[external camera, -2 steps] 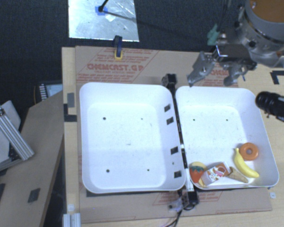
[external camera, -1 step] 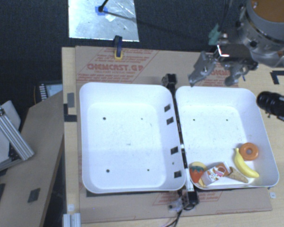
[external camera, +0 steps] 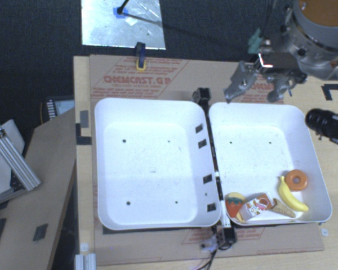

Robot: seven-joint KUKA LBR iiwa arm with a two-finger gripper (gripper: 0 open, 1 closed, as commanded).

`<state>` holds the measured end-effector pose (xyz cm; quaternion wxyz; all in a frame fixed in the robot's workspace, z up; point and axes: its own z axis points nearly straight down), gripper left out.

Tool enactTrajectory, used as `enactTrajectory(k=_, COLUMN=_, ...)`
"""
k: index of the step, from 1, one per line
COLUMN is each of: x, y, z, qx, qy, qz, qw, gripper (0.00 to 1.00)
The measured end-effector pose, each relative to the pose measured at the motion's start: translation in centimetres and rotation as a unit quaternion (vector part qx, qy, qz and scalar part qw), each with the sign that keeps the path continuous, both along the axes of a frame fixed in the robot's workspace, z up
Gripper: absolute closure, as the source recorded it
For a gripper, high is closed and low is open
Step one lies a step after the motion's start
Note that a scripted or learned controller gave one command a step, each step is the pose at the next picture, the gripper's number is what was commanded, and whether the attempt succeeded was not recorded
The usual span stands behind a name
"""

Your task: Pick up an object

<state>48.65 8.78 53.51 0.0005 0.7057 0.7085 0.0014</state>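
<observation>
Toy cluster: nearest the lens, a group of small toy foods lies in the near corner of the right bin [external camera: 253, 131], against its near wall.
Banana [external camera: 291, 196]: yellow, curved, smooth; the landmark for the places below.
Banana axis: its long axis runs on a slant, one end up toward the donut, the other down toward the bin's near right corner; the curve bows outward toward the bin's right wall.
Donut [external camera: 296, 179]: orange-brown ring with a dark hole, just beyond the banana's upper end, touching or nearly touching it.
Cone [external camera: 281, 208]: tan, wedge-shaped piece just inside the banana's lower end, pointing toward the bin's near wall.
Carton [external camera: 256, 206]: small white and red packet, left of the banana, lying tilted.
Tomato [external camera: 234, 202]: red-orange round piece with a green patch, farthest left of the banana, near the bins' shared edge.
Gripper [external camera: 253, 91]: grey, well beyond the banana, hanging over the right bin's far rim; both fingers are spread apart with nothing between them.
Left bin [external camera: 146, 162]: white, shallow, across the divider from the banana.
Bench [external camera: 141, 75]: tan board printed with red lettering, under both bins.
Surroundings: dark carpet beyond the bench, with a shiny metal sheet [external camera: 123, 16] far from the banana.
</observation>
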Motion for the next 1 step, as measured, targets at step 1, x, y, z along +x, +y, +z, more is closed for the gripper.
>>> enactTrajectory(k=1, x=0.0, y=0.0, z=0.0, qx=0.0, qy=0.0, qz=0.0, qw=1.0, gripper=0.0)
